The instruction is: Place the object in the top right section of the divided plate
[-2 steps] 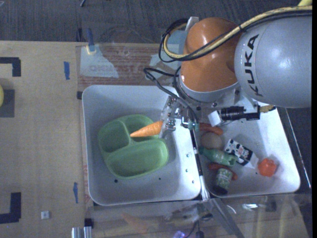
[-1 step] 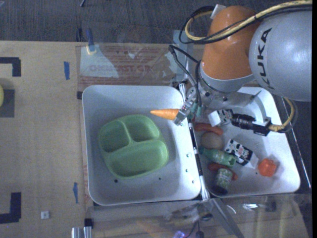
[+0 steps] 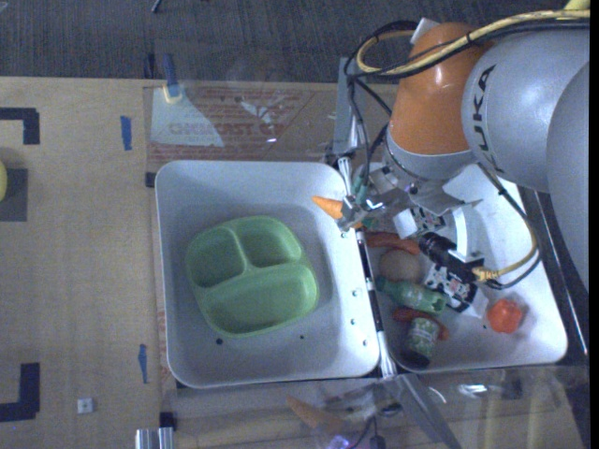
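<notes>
Tool (image 3: 354,211) above the seam between the two bins, its fingers closed on an orange carrot (image 3: 329,206). Green divided plate (image 3: 251,275) lies in the left bin (image 3: 187,344).

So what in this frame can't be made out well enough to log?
- Pincer grip: an orange object sits at its tip, but whether it lies between the fingers is too small and blurred to tell.
- Right bin: the arm covers its upper part, hiding whatever lies beneath.
- Items under the wrist, near the green bottle: overlapped by cables, identities unclear.
- Green divided plate: fully visible.
</notes>
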`<act>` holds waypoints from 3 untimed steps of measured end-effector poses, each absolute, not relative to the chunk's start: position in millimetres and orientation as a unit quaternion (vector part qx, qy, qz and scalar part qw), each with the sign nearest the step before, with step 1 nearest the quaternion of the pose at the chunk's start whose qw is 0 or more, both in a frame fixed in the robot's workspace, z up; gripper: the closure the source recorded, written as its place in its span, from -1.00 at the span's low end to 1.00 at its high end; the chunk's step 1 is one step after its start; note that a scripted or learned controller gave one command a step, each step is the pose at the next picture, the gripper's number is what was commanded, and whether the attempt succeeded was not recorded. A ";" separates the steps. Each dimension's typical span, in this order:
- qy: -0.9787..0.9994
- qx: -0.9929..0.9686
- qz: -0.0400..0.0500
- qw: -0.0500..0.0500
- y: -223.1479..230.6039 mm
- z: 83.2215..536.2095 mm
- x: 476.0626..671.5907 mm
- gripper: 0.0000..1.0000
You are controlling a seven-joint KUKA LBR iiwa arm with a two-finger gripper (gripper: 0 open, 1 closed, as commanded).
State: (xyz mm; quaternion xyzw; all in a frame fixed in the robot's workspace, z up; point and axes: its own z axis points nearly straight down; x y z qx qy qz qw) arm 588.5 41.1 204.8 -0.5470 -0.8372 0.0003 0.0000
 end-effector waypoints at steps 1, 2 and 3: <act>-0.654 -0.757 0.000 -0.001 56.8 226.5 579.7 1.00; -0.654 -0.756 0.000 0.000 57.1 226.6 579.7 -1.00; -0.646 -0.763 0.001 0.001 -27.2 277.4 520.9 -1.00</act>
